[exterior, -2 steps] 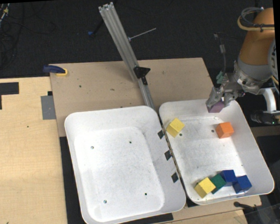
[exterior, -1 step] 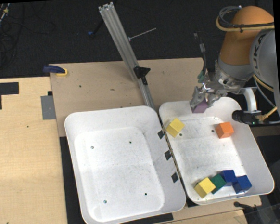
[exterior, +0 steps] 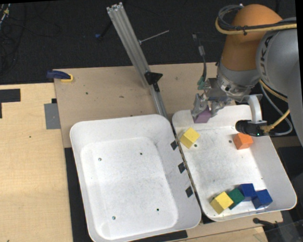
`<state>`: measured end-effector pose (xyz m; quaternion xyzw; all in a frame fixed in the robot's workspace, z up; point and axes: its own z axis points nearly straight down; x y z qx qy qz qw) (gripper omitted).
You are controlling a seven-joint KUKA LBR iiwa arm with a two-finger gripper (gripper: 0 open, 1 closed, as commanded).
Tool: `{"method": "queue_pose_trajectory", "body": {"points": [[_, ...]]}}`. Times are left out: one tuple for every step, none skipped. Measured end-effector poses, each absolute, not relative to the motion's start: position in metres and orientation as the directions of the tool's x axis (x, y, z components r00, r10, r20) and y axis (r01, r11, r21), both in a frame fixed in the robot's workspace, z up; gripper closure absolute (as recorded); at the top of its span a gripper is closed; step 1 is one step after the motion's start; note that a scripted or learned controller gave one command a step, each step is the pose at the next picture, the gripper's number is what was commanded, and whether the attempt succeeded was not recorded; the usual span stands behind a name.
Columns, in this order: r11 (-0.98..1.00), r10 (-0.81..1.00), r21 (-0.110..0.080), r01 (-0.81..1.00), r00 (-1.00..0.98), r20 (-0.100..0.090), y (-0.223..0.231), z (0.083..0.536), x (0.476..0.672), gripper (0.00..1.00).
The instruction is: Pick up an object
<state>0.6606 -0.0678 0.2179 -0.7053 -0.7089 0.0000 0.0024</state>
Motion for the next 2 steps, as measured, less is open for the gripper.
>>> {"method": "queue_pose_trajectory", "body": {"points": [[0.005, 1.0, -0.006, 1.0, -0.005, 0.003, -0.01, 0.211, 0.651, 1.0], [0.005, 1.0, -0.002, 1.0, -0.005, 0.002, 0.044, 0.227, 0.647, 1.0]]}}
